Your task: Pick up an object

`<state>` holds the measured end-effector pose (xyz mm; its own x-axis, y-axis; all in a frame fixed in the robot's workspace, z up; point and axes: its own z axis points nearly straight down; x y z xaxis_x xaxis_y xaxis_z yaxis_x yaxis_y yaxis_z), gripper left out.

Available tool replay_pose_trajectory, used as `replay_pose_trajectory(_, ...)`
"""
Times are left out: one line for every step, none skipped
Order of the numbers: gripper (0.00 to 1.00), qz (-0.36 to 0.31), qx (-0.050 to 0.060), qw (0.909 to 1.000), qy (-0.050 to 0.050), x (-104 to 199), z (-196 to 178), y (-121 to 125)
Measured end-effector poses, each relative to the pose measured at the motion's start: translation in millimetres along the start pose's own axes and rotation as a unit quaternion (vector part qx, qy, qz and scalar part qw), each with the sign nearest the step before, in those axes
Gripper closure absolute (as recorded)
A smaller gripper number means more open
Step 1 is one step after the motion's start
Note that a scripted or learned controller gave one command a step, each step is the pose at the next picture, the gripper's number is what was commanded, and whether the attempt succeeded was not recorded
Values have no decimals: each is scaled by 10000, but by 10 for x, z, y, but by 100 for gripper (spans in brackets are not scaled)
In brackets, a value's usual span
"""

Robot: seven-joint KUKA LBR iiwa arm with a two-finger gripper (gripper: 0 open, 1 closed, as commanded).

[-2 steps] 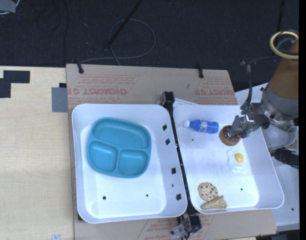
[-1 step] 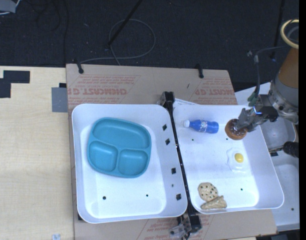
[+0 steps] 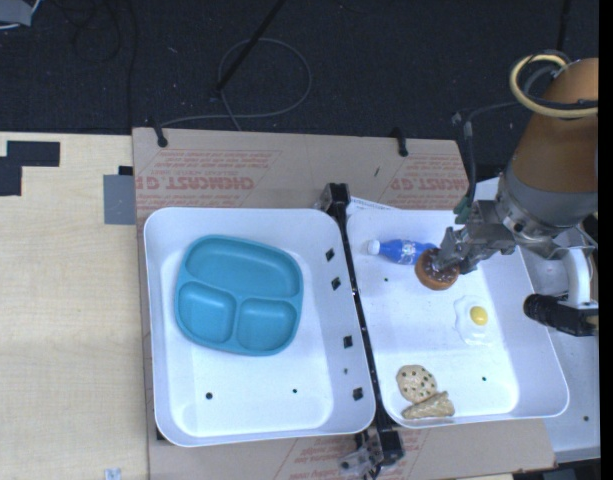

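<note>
A: Donut (image 3: 436, 272), brown and round with a glazed look, lies in the right bin (image 3: 546, 368), toward its far side. The tool (image 3: 452, 259) sits right on top of it, so close that I cannot tell whether the donut is gripped or merely touched.

B: And how wide is the tool?

A: Cannot tell; it is dark and blurs into the donut. The grey arm (image 3: 551, 168) reaches in from the donut's right.

B: What else is in that bin?

A: Four more things. A small blue bottle (image 3: 398, 251) with a white cap lies on its side just left of the donut, nearly touching it. A fried egg (image 3: 475, 319), white with a yellow yolk, lies near the donut on its near-right side. Well nearer the camera than the donut are a round speckled cookie (image 3: 415, 378) and, touching it, a tan flat piece (image 3: 429, 406) of irregular shape.

B: So five things there. And the other bin?

A: The left bin (image 3: 186, 408), well left of the donut, holds one thing: a blue plate (image 3: 240, 295) with rounded corners and three compartments, smooth like plastic.

B: Two bins, then?

A: Two, both shallow, white and glossy, side by side with a black divider (image 3: 348, 308) between them. They rest on a cardboard sheet (image 3: 286, 173) with red print, on the pale wood counter (image 3: 56, 318).
</note>
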<state>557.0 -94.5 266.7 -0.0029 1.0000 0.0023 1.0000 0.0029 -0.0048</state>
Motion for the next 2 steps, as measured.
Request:
replay_pose_trajectory(100, -7, 1, 10000, 1, 559, 199, 38)
replay_pose_trajectory(100, -1, 5, 10000, -3, 1040, 371, 31)
